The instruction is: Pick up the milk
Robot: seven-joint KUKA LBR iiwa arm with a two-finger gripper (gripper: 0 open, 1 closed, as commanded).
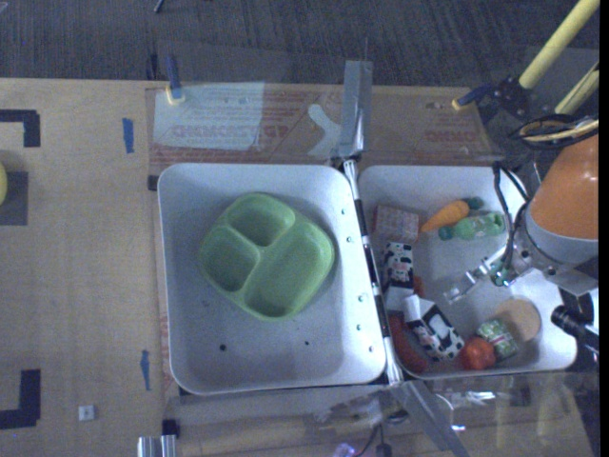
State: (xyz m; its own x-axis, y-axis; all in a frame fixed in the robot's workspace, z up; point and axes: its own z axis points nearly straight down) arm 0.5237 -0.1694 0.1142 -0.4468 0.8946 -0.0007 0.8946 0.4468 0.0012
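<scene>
Desk (76, 255) carries two bins, milk (434, 331) lies in right bin (552, 355) at near left beside tomato (478, 353); fingers (460, 288) look open, empty, above — should drop straight, straddle carton's narrow sides, avoid neighbours.

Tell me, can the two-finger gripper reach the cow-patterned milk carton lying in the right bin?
Probably yes. The cow-patterned milk carton lies uncovered beside a red tomato, and the gripper hangs just above and to its right.

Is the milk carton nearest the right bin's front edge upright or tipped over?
Tipped over. The milk carton lies on its side on the right bin floor, its cow-patterned side facing up, white cap end pointing up-left.
</scene>
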